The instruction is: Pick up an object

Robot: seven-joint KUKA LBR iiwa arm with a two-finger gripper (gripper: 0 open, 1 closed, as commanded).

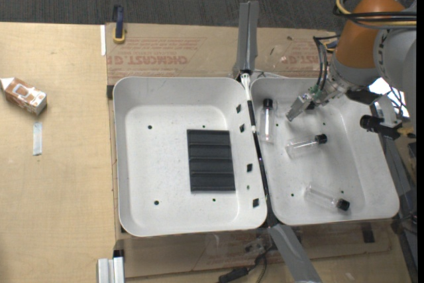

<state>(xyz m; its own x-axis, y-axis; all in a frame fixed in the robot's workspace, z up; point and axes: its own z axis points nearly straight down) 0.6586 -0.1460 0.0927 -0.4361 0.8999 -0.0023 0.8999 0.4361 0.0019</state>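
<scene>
Hovering over the right bin point(371, 202) above three tubes, the gripper point(299, 106), grip unreadable, must next descend onto the nearest tube point(267, 119).

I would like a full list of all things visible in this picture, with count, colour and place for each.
white bins: 2, white, side by side on the bench
ribbed block: 1, black, middle of left bin
clear tubes: 3, transparent with black caps, in right bin
cardboard sheet: 1, brown, printed, behind the bins
small carton: 1, white and orange, far left on bench
flat strip: 1, pale, below the carton
arm: 1, grey with orange band, upper right
gripper: 1, over right bin's back part
</scene>
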